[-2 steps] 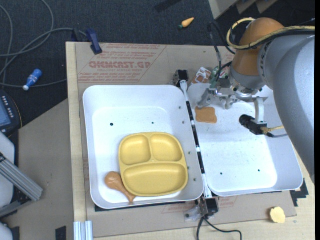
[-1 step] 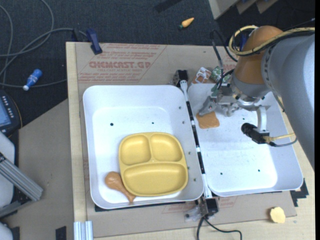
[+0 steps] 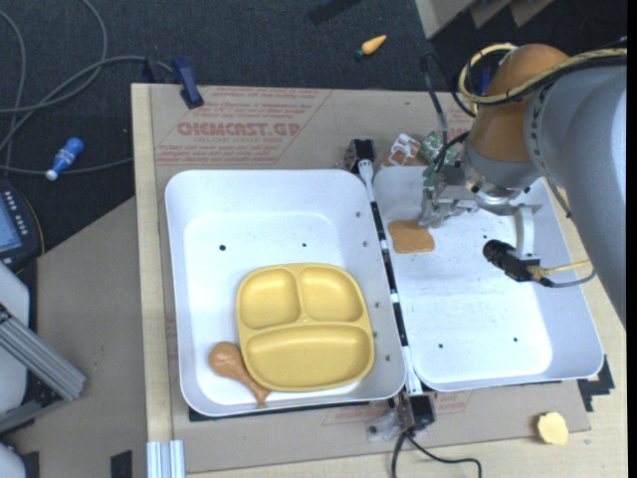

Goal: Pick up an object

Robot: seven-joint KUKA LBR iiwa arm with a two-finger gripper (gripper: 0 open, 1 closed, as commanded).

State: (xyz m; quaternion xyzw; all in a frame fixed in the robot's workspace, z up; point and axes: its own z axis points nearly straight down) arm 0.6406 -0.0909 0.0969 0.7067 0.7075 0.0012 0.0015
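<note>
Honestly, I can't tell from this slanted view whether the hand [image 3: 435, 210] is open or closed; it sits low in the right bin [image 3: 498, 357], just over the far edge of the flat tan piece [image 3: 412, 238] near the bin's left wall. My worry is that the piece lies so flat against the floor, and so close to the divider, that the hand could slide off it or nudge it against the wall and lift nothing. In the left bin [image 3: 199, 227] the yellow divided plate [image 3: 303, 327] and the tan drumstick toy [image 3: 235, 365] lie well apart from all this.
</note>
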